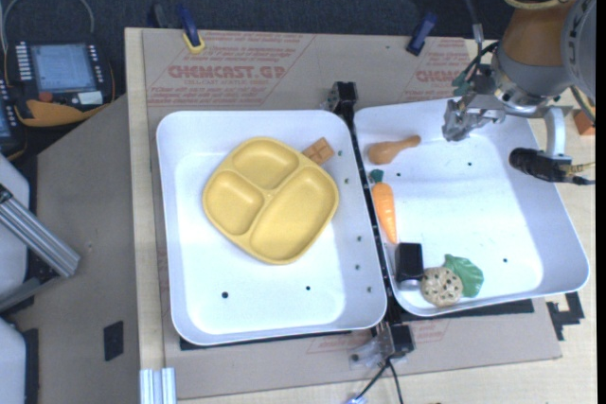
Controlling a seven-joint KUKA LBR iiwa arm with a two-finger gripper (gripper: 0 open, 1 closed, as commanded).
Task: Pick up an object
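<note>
Gripper (461, 125) hangs over the far edge of the right bin (530, 232), fingers pointing down; nothing between them; whether they are apart or together, cannot tell; arm (544, 33) comes in from the right, orange band above the wrist. Just left of the gripper a tan drumstick (392, 149) lies on the bin floor; nearer along the left wall a carrot (383, 211), then a black block (409, 260), a cookie (437, 286) touching a green leaf piece (466, 272). Left bin (189, 279) holds a yellow divided plate (271, 199); a small brown block (318, 149) sits at the plate's far edge.
</note>
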